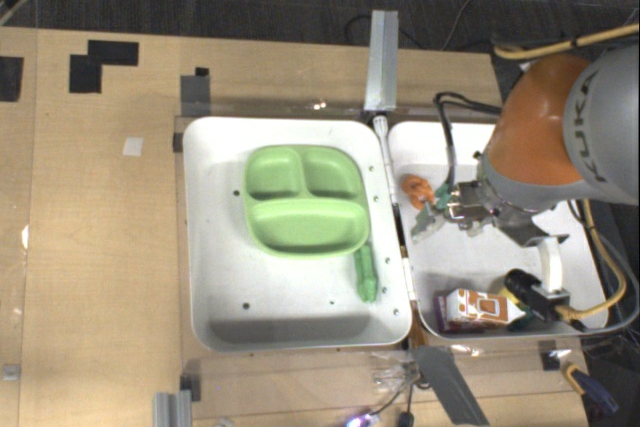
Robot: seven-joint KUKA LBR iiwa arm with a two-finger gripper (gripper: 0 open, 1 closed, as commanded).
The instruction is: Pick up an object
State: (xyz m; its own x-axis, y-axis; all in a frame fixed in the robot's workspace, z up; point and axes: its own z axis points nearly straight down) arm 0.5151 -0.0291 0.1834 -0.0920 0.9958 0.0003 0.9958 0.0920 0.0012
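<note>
Orange toy, small, with a green bit at one end, is the nearest candidate for the pick. It lies on the floor of the right bin, close to that bin's left wall and toward its far end. It is not lifted.

Claw sits low in the same bin, just beside the toy on its near side. Touching or apart: cannot tell. Spread or pressed together: cannot tell either, as the tip is small and cluttered from this angle. No object shows in its grip.

Arm reaches in from the right and covers much of the bin's far right part.

Further out in the right bin, a brown and white carton lies on its side against the near wall, well apart from the claw.

The left bin holds a green divided plate, flat and roughly central. A green stick-shaped thing lies just beside the plate's near right corner, close to the bin's right wall. Both are well apart from the claw.

The worktop around the bins is pale wood with some black marks.

Progress, as a judgement: approach looks done, with the claw down at object level next to the toy. Grasp is unconfirmed. Closing on something, lifting it and showing it clear of the bin floor are all left to do.
</note>
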